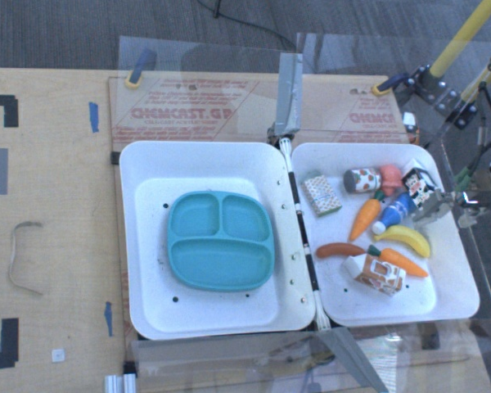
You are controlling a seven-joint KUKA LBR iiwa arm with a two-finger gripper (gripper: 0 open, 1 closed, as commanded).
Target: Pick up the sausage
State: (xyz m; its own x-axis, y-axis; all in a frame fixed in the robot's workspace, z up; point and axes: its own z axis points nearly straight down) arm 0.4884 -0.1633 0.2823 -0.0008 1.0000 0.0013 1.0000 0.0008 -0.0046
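The sausage [340,250] lies in the right bin [454,305], left of the gripper [442,206]; reddish-brown, slightly curved. The left bin [143,170] holds a blue plate [221,241].

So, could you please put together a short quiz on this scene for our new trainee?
1. True or false: the sausage lies in the right bin.
2. What sits in the left bin? A) a red bowl B) a blue divided plate C) a green cup
3. Fill in: the yellow fruit beside the blue bottle is a ____.

Key
1. True; it lies near that bin's left wall, apart from the gripper.
2. B, the blue divided plate.
3. Banana.
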